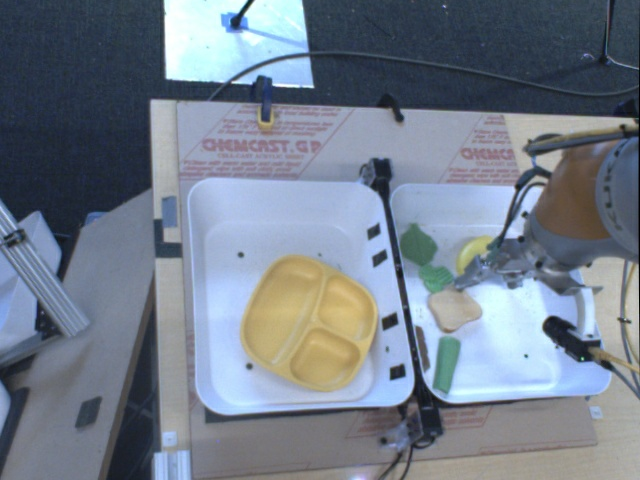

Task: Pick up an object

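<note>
Fingers, whose state I could not tell, hovered just above the tan bread slice, seemingly light, stiff, best pinched across its edges.

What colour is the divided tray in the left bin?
Yellow; the tray shows in the camera view.

"CHEMCAST GP" is printed in red, repeated, on the bench sheet behind the bins.
</note>
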`<move>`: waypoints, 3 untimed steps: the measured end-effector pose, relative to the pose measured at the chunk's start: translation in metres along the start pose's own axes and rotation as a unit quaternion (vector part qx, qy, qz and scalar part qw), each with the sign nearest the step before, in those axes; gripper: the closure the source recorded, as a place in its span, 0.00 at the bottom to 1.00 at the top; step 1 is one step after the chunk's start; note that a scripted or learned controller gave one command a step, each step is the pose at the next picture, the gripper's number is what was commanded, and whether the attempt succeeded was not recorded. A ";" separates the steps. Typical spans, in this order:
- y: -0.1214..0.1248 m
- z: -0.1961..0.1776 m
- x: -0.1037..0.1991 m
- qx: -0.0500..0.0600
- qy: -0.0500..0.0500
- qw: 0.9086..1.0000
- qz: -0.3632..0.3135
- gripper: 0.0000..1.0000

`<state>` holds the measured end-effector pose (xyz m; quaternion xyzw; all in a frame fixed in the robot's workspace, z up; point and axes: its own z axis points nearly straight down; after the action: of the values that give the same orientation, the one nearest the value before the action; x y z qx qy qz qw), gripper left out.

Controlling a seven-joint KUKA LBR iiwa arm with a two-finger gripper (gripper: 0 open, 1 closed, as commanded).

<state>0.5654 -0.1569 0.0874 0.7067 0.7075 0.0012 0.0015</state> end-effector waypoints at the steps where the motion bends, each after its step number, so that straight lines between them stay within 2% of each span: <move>1: 0.003 -0.013 0.000 -0.005 -0.001 1.000 0.000 1.00; 2: 0.013 -0.073 -0.001 -0.001 -0.001 1.000 -0.002 1.00; 3: 0.014 -0.119 -0.001 -0.001 -0.001 1.000 -0.002 1.00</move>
<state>0.5794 -0.1581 0.2061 0.7054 0.7088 0.0016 0.0027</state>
